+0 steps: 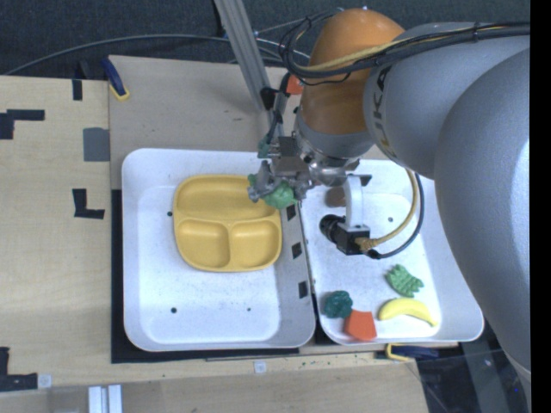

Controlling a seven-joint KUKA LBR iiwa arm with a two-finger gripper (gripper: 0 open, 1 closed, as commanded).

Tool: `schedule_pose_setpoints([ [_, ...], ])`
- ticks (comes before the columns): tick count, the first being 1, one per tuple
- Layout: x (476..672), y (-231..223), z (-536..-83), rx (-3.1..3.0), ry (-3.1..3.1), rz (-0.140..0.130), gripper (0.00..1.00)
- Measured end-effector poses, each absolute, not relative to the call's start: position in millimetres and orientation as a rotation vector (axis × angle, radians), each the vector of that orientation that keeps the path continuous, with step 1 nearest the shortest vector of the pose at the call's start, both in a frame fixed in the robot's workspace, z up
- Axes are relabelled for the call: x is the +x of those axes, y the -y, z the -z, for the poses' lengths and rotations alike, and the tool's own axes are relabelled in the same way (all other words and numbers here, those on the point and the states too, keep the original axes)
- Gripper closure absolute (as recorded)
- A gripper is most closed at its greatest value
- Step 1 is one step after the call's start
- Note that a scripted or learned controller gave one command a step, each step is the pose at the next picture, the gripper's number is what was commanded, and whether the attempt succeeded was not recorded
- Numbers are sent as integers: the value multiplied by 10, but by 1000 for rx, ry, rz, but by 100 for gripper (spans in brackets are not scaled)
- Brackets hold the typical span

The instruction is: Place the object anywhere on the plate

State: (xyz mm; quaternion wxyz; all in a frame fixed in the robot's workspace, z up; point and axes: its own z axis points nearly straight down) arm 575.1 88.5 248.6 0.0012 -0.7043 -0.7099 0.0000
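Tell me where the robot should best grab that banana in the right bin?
Probably across the middle of the banana, coming straight down from above. It lies flat with its curved length running left to right, so the narrow width suits two fingers. The orange block sits close to its left end.

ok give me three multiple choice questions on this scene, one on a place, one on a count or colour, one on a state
1. Where is the yellow plate?
A. left bin
B. right bin
C. on the bench

2. How many loose items lie at the near end of the right bin?
A. two
B. four
C. six

3. The green object is:
A. at the plate's right edge, under the gripper
B. beside the banana
C. outside both bins

Answers: A, the plate sits in the left bin; B, four pieces lie there; A, it overlaps the plate's rim below the gripper.
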Motion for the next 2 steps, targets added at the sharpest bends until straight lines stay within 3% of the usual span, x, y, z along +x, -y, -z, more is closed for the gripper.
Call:
schedule_pose_setpoints([
  [1, 5725, -1389, -2464, -2212, 2228, -2, 100],
  [2, 5728, -1357, -2466, -2218, 2224, -4, 0],
])
